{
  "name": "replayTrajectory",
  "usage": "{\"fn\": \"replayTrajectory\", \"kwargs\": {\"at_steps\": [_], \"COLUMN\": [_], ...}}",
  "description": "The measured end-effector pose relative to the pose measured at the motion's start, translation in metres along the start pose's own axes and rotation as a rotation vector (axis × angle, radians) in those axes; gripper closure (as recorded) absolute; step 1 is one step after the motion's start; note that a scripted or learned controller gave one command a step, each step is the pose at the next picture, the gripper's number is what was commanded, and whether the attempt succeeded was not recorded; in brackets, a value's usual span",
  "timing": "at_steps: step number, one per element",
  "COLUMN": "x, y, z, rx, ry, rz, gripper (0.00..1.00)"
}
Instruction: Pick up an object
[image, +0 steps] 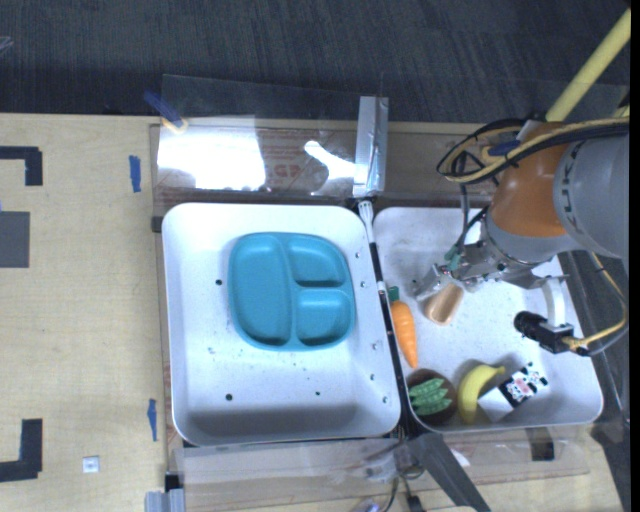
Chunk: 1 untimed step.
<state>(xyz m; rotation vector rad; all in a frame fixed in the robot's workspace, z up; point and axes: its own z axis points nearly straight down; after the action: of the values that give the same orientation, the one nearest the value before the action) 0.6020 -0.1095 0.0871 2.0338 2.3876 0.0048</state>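
Observation:
In the right bin (570, 385) my gripper (446, 284) reaches in from the right, low over the bin's upper left part. It is shut on a tan, rounded piece (443, 304), whose top sits between the fingertips while its lower end points down toward the bin floor. An orange carrot (403, 332) lies just left of it along the bin's left wall. A green vegetable (430, 393), a yellow banana (478, 386) and a small black-and-white item (524, 386) lie along the front wall.
The left bin (190, 300) holds a blue divided plate (292, 289). A black cable end (540, 330) hangs over the right bin beside the arm. A metal divider post (369, 150) stands behind the bins.

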Motion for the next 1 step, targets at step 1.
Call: {"fn": "replayTrajectory", "kwargs": {"at_steps": [1], "x": [-0.0015], "y": [0.0015], "z": [-0.0117], "rx": [-0.006], "ry": [-0.002], "rz": [0.002], "gripper": [1.00]}}
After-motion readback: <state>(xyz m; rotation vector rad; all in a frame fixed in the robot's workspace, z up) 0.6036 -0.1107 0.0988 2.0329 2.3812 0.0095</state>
